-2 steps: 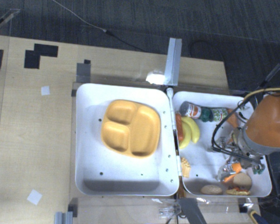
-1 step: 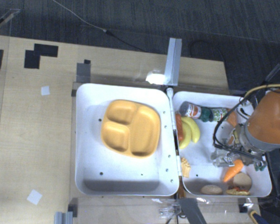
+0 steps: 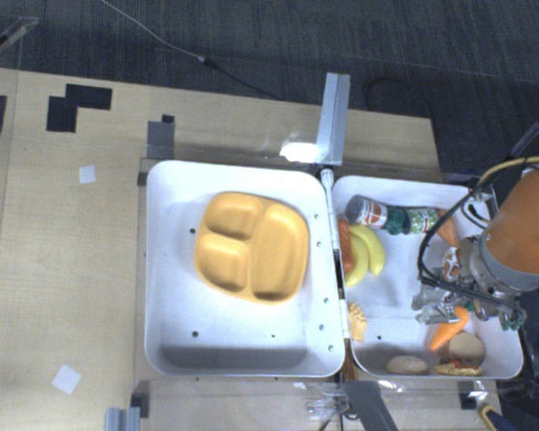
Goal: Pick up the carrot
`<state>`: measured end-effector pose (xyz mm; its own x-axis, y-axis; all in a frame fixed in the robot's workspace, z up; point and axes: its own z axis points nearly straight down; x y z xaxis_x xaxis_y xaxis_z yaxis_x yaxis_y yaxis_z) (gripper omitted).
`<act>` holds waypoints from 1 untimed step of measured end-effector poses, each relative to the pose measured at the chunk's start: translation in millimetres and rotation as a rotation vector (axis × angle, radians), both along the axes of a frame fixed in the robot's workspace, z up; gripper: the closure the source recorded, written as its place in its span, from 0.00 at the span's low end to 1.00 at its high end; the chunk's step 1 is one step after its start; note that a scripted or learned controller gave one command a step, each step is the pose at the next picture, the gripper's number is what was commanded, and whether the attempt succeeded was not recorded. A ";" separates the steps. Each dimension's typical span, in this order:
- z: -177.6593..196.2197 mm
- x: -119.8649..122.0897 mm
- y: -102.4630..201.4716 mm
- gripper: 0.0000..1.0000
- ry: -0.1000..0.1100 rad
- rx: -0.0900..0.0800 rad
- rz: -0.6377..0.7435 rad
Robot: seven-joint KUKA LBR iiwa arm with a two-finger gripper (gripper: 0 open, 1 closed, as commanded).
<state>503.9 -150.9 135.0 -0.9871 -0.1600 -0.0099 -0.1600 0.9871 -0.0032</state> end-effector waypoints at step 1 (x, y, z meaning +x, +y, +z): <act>46.6 13.3 -4.6 1.00 -0.001 0.002 -0.107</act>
